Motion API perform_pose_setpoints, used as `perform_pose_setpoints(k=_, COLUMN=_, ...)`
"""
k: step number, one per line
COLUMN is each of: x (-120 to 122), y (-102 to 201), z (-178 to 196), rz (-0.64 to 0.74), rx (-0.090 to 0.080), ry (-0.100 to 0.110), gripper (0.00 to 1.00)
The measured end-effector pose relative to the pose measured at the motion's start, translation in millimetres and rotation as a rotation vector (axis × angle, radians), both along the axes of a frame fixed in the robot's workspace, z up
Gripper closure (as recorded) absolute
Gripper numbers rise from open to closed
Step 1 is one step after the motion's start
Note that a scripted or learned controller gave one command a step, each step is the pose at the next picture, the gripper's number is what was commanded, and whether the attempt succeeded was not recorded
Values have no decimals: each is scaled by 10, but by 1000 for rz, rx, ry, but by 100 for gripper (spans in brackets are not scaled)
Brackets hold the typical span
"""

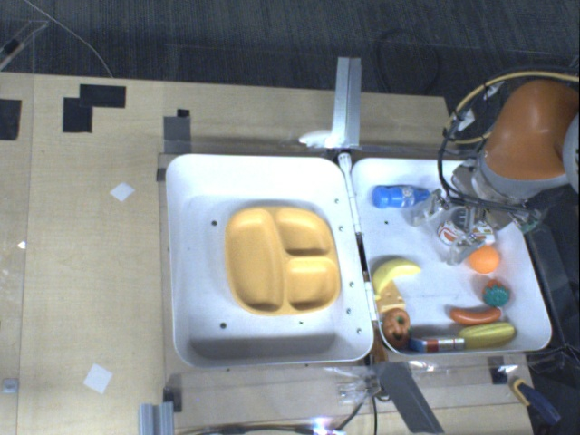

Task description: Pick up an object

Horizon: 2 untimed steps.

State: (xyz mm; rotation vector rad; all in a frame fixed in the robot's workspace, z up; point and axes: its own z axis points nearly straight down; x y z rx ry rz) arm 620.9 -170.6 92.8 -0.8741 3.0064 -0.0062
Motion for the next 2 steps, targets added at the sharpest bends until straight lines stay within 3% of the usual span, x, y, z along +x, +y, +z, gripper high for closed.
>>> perform_pose_setpoints(k=1, x=445, y=697, z=-39, rz=-25, rx=-3, ry=33, gripper=0)
perform_pose_setpoints(k=2, x=207, y=-149, z=1115, rz=-140, rx=-4, ry=-12, gripper=0)
